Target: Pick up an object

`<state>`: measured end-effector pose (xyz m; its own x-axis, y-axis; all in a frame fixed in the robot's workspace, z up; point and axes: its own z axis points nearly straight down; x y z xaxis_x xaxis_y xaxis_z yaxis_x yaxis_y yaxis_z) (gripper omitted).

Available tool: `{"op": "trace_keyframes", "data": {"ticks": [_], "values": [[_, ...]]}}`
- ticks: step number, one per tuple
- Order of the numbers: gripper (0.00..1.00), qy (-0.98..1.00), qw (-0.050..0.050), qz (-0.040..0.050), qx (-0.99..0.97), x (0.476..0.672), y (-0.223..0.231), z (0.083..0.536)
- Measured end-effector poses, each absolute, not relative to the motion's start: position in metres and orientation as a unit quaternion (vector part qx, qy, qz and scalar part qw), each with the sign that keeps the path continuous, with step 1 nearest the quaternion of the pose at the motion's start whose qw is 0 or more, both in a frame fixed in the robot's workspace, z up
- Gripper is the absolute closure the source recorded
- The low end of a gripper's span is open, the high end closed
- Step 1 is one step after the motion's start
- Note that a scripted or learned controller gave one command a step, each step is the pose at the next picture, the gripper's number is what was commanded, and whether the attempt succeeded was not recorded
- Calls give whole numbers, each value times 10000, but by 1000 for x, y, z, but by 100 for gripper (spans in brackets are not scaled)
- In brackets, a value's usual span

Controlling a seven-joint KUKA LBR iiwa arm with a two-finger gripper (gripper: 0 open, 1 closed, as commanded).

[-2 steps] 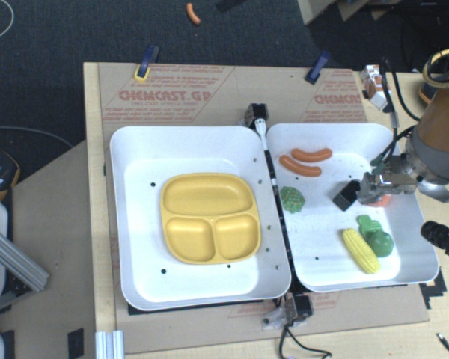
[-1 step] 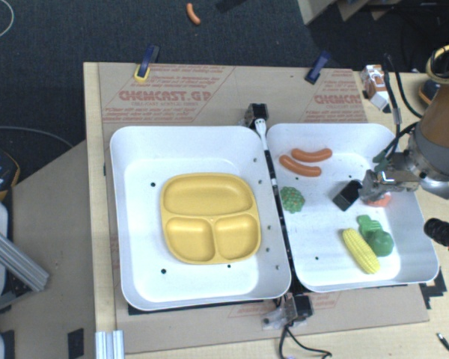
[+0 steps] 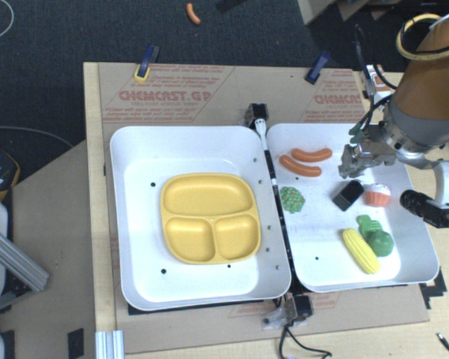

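Note:
The right bin holds two orange sausages at its far left, a green broccoli piece, a black block, a pink cupcake, a yellow corn cob and a green pepper. My gripper hangs over the far middle of this bin, just above the black block and right of the sausages. Nothing is visibly held in it. The grey arm with its orange band comes in from the upper right.
The left bin holds a yellow three-compartment plate. Clips pin the cardboard at the back. A black bracket sits where the bins meet. A small orange piece lies on the dark floor.

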<state>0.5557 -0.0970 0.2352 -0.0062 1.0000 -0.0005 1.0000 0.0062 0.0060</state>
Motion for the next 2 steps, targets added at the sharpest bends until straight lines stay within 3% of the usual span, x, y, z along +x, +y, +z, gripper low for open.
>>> {"op": "trace_keyframes", "data": {"ticks": [1, 2], "values": [[100, 7090, 19, 16, 7053, 598, -66, 224], [100, 7092, 15, 24, 7050, 627, -21, 232]]}}
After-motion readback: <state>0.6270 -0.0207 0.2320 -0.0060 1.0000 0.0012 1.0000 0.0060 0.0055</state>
